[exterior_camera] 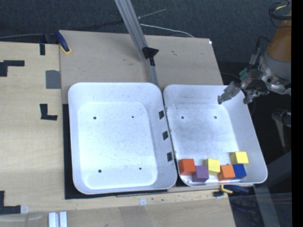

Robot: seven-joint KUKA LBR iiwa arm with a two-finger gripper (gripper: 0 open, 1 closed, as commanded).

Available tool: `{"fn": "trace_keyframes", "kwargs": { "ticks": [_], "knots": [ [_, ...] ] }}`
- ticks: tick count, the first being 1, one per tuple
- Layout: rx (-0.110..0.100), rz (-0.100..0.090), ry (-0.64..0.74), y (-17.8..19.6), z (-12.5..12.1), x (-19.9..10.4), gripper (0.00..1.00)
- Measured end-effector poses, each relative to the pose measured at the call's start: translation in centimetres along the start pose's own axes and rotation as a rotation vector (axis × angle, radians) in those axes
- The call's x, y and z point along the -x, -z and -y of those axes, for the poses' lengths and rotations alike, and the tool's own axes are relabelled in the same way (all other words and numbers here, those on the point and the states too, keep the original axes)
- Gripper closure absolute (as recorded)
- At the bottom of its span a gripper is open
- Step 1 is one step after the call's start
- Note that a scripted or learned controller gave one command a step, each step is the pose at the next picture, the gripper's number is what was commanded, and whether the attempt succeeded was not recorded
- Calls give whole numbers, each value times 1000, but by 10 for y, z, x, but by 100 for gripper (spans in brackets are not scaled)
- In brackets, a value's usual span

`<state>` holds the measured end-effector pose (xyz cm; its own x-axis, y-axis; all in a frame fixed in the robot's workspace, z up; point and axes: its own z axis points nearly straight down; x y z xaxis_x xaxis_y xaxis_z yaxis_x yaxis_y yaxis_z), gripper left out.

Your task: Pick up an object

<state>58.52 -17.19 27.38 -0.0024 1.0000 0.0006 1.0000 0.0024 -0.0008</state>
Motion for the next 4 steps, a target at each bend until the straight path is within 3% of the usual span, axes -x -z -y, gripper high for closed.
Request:
{"fn": "trace_keyframes", "kwargs": {
  "ticks": [1,2,3,4],
  "knots": [
    [-4,-2,3,-31,15,-62,0],
    [-6,-2,6,-85,1,-148,0],
    [-1,-3,8,-82,-1,-236,0],
    [0,0,0,-68,4,-226,0]
  ]
}}
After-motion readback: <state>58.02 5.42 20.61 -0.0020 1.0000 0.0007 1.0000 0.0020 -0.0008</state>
